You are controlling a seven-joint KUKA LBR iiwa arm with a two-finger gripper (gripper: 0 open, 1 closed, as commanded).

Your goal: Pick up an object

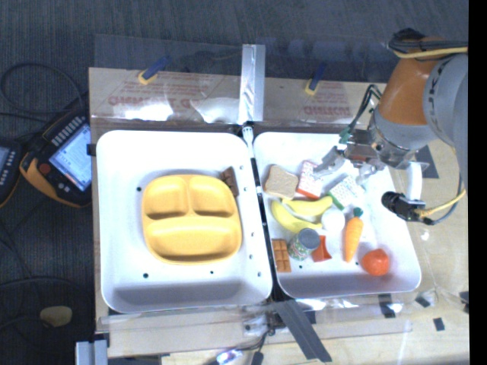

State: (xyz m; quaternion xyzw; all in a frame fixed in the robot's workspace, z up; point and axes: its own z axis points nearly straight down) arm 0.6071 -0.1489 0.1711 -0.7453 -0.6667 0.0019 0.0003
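Hand (344,166) over upright-lying carrot (351,238).

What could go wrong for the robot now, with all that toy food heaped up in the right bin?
The gripper hangs over a tight heap: banana, carrot and a small can touch or overlap, so it may nudge neighbours or close on two things at once. The round tomato near the bin wall could roll away if bumped.

Arm (426,90) reaches in from right, wrist angled down-left; gripper (351,166) low, finger state unclear.
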